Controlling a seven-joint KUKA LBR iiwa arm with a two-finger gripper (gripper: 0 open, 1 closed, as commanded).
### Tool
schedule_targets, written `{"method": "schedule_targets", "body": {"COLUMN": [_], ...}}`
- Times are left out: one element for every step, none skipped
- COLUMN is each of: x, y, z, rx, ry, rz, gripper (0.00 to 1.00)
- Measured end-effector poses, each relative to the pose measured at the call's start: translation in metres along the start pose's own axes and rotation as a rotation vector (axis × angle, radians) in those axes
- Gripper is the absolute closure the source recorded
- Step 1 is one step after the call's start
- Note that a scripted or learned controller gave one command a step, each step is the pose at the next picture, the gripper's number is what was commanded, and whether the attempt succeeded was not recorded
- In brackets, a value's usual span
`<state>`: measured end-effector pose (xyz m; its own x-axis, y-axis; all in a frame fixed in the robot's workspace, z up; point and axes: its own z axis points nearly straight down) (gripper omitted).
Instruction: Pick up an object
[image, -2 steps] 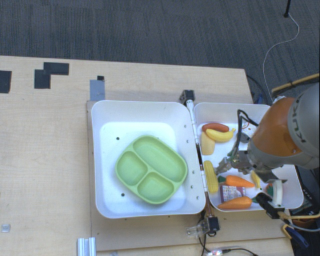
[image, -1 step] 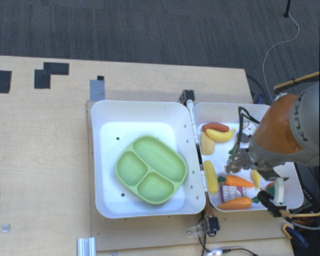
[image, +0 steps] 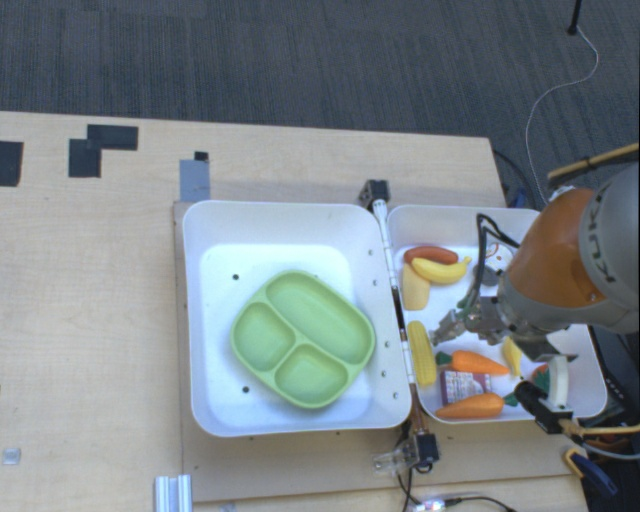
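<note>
While its print stays unreadable, the packet (image: 462, 386) lies below jaws whose state I cannot tell.

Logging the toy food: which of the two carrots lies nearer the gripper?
The upper carrot, just below the gripper. The other carrot lies lower, beyond the small packet.

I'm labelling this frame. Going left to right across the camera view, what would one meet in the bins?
Green divided plate → corn cob → banana → gripper → orange band.
</note>
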<state>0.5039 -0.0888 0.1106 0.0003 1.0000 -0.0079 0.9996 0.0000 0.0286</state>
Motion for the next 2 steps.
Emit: {"method": "schedule_targets", "body": {"x": [0.0005, 0.0005], "y": [0.0021, 0.0020], "z": [-0.0106, -0.0106], "rx": [-0.004, -0.004], "ry": [0.000, 0.000], "rz": [-0.001, -0.002], "gripper": [1.00, 0.00]}}
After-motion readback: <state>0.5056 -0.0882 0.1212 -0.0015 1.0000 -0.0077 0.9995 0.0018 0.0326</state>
